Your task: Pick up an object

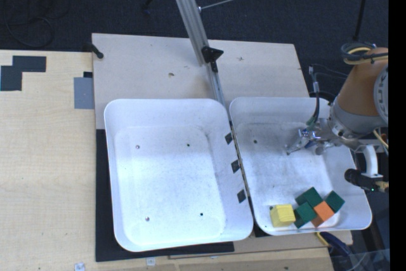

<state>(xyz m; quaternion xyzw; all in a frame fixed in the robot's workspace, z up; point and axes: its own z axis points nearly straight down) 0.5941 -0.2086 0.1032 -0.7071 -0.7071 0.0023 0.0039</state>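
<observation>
The metal two-finger claw (304, 138) hangs low in the right-hand shallow white plastic bin (266, 117), in its upper half near the right wall, reaching in from the grey arm with the orange band (360, 87). Nothing shows between its tips; how far it is parted I cannot tell. The candidates all lie toward the bin's near corner, well apart from the claw: a yellow cube (282, 215), two dark green blocks (310, 197) and a small orange block (324, 211), bunched touching. The move, I judge, runs down-frame and slightly right.
</observation>
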